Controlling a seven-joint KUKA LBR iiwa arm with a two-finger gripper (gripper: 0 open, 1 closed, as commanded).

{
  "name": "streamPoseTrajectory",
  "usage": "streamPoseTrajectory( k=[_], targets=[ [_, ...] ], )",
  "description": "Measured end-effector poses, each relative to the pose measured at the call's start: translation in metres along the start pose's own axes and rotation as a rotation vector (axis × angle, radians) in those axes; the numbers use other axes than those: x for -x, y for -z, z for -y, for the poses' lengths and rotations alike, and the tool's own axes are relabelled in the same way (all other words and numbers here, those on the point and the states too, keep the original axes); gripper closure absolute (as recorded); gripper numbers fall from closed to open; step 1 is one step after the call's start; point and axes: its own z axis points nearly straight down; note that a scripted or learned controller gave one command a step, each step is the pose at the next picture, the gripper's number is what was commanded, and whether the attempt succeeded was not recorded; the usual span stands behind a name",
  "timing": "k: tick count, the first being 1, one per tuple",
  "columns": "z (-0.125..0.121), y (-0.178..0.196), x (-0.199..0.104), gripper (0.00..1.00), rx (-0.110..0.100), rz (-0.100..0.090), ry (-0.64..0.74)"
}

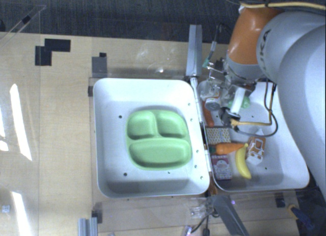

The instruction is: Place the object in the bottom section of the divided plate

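Note:
A green divided plate [159,139] lies in the middle of the left white bin [109,128]. It has two small sections at the top and one wide bottom section [160,153], which holds nothing. My gripper [222,101] hangs low over the upper left part of the right bin [285,176], among the objects there. The grey arm with its orange band [249,31] hides much of that bin. A carrot [230,148], a banana [243,165] and a patterned packet [218,135] lie just below the gripper.
A dark red box [221,169] and a small printed carton [256,149] sit near the right bin's front. A reddish item [209,115] lies against the wall between the bins. A metal post [193,51] stands behind that wall.

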Motion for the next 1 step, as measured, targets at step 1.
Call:
streamPoseTrajectory(
  k=[1],
  targets=[
    [-0.0179,0.0146,-0.0469,1.00,0.000,0.001,-0.045]
  ],
)
